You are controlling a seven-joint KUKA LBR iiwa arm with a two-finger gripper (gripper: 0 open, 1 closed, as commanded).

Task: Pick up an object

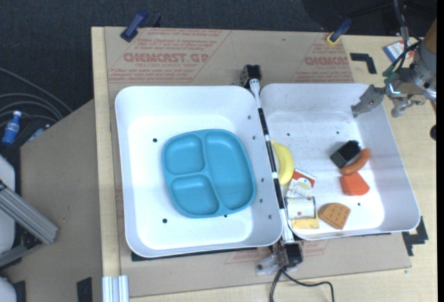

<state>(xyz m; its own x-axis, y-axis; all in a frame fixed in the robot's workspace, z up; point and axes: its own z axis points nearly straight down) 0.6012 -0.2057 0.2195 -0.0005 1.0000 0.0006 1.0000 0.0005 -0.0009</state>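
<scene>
Claw [380, 101]: at the right bin's [312, 96] far right corner, fingers spread, nothing between them. Right bin, near half: black block [345, 153], orange pieces [354, 174], waffle [334, 215], banana [282, 162], packets [301, 200]. Left bin [139, 127]: blue divided plate [207, 173], centred.

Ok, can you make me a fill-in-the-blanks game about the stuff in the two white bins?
1. The blue plate with three sections lies in the ____ bin.
2. The yellow banana lies against the ____ wall of the right bin.
3. The small black block touches something coloured ____.
4. The gripper hangs over the right bin's ____ right corner.

Missing words: left; left; orange; top
</scene>
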